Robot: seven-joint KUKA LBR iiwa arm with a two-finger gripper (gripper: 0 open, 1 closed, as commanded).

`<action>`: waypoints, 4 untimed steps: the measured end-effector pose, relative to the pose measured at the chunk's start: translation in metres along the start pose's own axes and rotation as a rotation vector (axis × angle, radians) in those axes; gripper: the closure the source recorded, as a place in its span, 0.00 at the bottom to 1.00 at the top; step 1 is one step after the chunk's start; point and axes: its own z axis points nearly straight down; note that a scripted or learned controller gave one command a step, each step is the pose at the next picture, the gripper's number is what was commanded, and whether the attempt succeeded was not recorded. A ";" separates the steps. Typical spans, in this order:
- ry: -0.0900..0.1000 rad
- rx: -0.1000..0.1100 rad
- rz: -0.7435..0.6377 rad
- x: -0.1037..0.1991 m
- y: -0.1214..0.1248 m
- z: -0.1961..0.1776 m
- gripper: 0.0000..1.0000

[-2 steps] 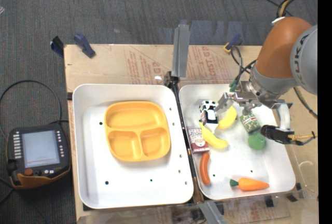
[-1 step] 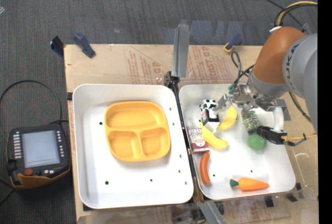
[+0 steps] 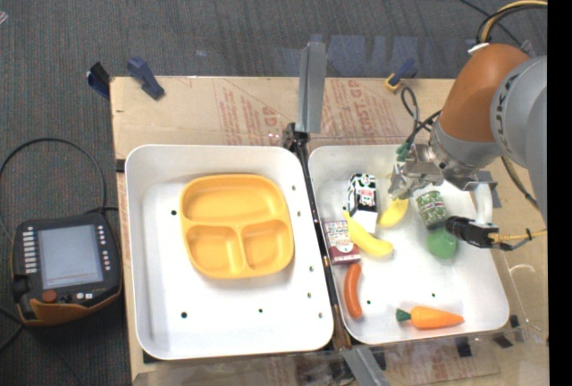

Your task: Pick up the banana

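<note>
The yellow banana lies in the right bin, near its left side, slanting from upper left to lower right. My gripper hangs over the bin's upper middle, up and to the right of the banana. It is directly above a smaller yellow piece that lies just off the banana's upper end. The gripper's body hides how its tips stand against that piece.
A cow-patterned carton and a small red box flank the banana. A jar, a green fruit, a red sausage and a carrot share the bin. The left bin holds a yellow divided tray.
</note>
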 end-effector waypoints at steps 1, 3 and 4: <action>0.000 0.000 0.001 0.000 0.000 0.000 0.00; 0.003 0.015 -0.009 -0.006 -0.001 0.009 1.00; 0.003 0.015 -0.009 -0.006 -0.001 0.009 0.00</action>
